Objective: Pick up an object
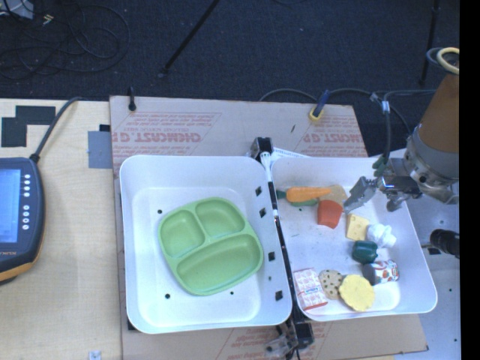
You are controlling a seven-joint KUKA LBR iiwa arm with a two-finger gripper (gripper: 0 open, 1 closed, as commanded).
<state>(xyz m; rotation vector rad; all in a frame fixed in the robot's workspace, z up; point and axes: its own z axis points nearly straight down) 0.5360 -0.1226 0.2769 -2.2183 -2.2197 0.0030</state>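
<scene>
The right bin (420,291) holds several small toys. An orange carrot (307,194) lies at the back, with a red block (329,213) just in front of it. A yellow wedge (358,226) and a dark green bottle (367,251) lie mid-bin. A cookie (330,281), a yellow round piece (357,292) and a red-and-white packet (309,285) lie near the front. My gripper (377,191) hangs over the bin's back right part, above and right of the red block. It is open, with nothing between its fingers (361,193).
The left bin (142,201) holds a green divided plate (211,244). Both bins rest on a cardboard sheet (187,130). A teach pendant (15,208) lies at the far left of the bench. Cables run across the dark floor behind.
</scene>
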